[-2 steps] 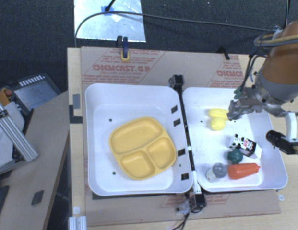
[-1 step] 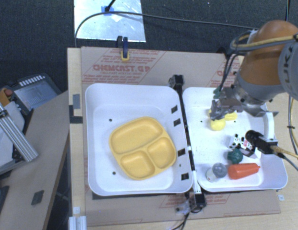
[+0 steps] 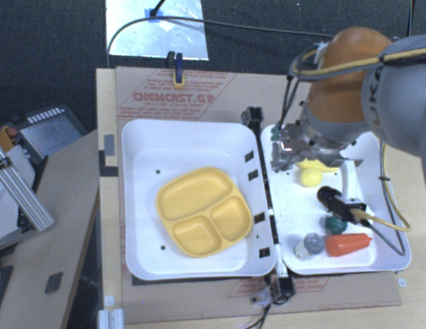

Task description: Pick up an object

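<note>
One gripper is hovering low in the right bin; jaw opening cannot be told.
Yellow toy is lying just beside the jaws, and an off-centre close is likely risking a nudge and an empty grasp.

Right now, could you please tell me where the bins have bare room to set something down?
The left bin is bare between the yellow tray and its far wall. The right bin is crowded: gripper, yellow piece, grey disc, orange piece; only a small patch beside the divider is free.
</note>
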Robot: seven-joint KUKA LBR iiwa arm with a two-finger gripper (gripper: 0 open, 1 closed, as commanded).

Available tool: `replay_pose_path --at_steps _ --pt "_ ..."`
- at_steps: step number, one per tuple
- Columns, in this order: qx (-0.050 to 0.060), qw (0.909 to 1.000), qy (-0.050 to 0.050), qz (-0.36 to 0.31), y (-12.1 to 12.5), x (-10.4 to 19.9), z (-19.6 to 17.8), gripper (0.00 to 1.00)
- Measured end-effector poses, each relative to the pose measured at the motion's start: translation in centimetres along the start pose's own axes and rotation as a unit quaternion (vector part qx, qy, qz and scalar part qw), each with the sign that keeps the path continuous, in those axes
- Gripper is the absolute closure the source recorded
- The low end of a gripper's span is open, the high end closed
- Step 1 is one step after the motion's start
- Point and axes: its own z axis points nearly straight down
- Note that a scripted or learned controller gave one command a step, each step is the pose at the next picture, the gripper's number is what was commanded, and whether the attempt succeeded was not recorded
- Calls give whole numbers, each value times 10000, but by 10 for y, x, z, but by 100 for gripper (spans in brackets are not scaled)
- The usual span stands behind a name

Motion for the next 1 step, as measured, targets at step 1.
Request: replay_pose_path --at_steps 1 --pt "14 10000 3 0 -6 53 17 100"
